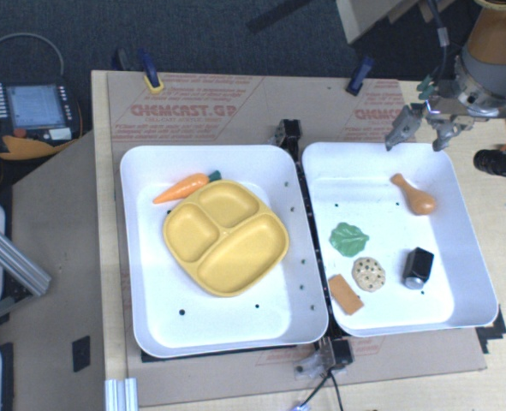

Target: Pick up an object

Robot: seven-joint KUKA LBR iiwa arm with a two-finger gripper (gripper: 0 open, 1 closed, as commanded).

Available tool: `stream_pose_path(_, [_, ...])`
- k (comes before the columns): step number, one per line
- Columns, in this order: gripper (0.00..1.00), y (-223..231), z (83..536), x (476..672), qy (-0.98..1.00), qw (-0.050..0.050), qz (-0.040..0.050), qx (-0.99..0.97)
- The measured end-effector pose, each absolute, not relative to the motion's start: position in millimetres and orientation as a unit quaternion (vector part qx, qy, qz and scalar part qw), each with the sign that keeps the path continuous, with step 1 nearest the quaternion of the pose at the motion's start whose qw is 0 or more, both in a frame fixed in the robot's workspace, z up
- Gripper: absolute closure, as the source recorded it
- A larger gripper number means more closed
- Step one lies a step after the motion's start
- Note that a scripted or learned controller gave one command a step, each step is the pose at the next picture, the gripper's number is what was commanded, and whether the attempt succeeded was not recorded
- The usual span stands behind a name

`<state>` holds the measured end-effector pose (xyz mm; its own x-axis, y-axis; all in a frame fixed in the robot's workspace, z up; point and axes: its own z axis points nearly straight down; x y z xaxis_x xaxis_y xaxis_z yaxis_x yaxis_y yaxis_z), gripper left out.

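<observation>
Grey gripper [425, 133] hovers upper right over the right bin's [471, 255] far rim, jaws spread, holding nothing. Nearest pick: drumstick [413, 194], just below the jaws, long axis running upper-left to lower-right.

One fixed overhead camera, slanted downward, both white bins [141, 229] in frame

Right bin [467, 229]: upper left floor lay bare, open from above. Obstacles: drumstick [413, 194] near the far right wall; lettuce leaf [348, 238], cookie [369, 273] and orange wafer [345, 294] clustered close at lower left; black block [418, 266] apart to their right. Left bin [141, 255]: yellow divided plate [225, 236] took the centre, carrot [181, 187] touching its far edge; near strip bare.
</observation>
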<state>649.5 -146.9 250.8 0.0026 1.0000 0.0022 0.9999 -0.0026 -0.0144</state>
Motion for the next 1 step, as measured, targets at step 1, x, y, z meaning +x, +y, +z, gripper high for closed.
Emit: stream_pose_path(1, [0.0, -146.5, 259.0, 651.8, -0.707, 0.0, 0.0003, -0.707])
